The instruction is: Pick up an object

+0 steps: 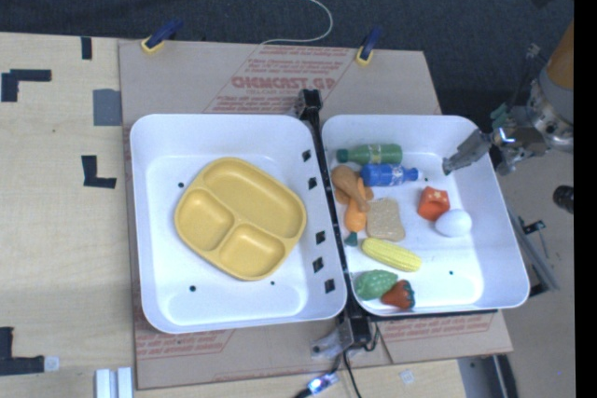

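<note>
White plastic bins are sitting side by side on the bench, and the right bin (485,289) is carrying all the toy food, while the left bin (154,200) is holding a yellow divided plate (241,217). The gripper (464,157) is hanging over the right bin's rim at about two o'clock, reaching in from the right, and nothing is showing between its fingers; whether they are apart or together I cannot tell.

Judging from this, the approach step is under way and no grasp is being made yet. The nearest candidates are lying just toward seven o'clock from the gripper: a red pepper (433,202) touching a white egg (454,223). The next move is probably calling for a descent over one of them, with care that the neighbour is not getting nudged.

Other pieces are lying toward the bin's nine o'clock side. A green bottle (371,154) and a blue bottle (389,174) are resting flat, long axes running three to nine o'clock, the blue one's cap pointing to three. A corn cob (392,254) is lying slanted, ten to four o'clock.
</note>
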Controlling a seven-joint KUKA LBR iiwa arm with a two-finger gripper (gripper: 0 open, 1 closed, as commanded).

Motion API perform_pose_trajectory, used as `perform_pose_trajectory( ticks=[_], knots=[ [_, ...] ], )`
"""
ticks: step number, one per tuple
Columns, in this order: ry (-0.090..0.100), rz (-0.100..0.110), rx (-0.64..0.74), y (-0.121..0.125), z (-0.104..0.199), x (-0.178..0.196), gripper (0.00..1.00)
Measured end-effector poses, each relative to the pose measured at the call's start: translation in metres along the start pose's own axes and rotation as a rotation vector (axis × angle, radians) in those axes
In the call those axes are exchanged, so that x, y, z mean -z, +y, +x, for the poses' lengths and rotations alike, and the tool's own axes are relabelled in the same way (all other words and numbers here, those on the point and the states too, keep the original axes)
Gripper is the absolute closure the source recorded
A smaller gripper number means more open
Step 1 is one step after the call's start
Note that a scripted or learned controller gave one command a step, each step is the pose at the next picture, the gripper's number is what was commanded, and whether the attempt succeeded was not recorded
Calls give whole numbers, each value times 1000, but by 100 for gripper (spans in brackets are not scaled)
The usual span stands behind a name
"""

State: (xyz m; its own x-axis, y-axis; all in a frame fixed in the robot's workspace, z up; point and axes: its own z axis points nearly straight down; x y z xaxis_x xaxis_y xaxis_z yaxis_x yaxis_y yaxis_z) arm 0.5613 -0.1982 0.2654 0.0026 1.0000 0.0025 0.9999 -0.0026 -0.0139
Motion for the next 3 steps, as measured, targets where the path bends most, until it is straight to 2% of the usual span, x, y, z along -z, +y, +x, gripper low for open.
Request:
perform_pose_trajectory(
  ticks=[1, 3],
  knots=[
    [-2, -12, 4, 2, 1, 7, 0],
    [-2, -7, 4, 0, -3, -121, 0]
  ],
)
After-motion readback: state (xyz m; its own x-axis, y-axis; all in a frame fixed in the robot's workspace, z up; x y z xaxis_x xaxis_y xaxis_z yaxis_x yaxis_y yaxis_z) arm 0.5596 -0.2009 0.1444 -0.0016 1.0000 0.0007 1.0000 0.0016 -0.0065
